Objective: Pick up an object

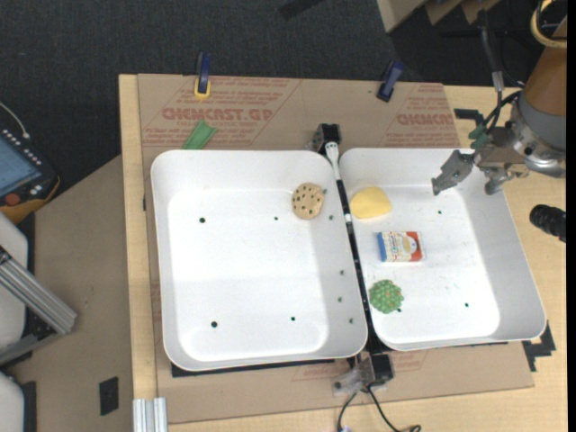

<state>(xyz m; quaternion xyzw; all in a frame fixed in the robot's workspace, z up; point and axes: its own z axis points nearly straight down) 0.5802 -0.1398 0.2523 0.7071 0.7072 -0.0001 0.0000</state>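
My gripper hangs over the far right part of the right bin, its two fingers spread open with nothing between them. Well to its left, a yellow lump lies near the bin's far left corner. Below the lump sits a small white carton with red and blue print. A green bumpy ball rests toward the near left side of the same bin. In the left bin, a tan cookie with dark chips lies near the far right corner.
Both bins sit on a cardboard sheet held by a yellow-blue clamp and a blue clamp. A green tag lies on the cardboard beyond the left bin. A black bracket stands between the bins at the far edge.
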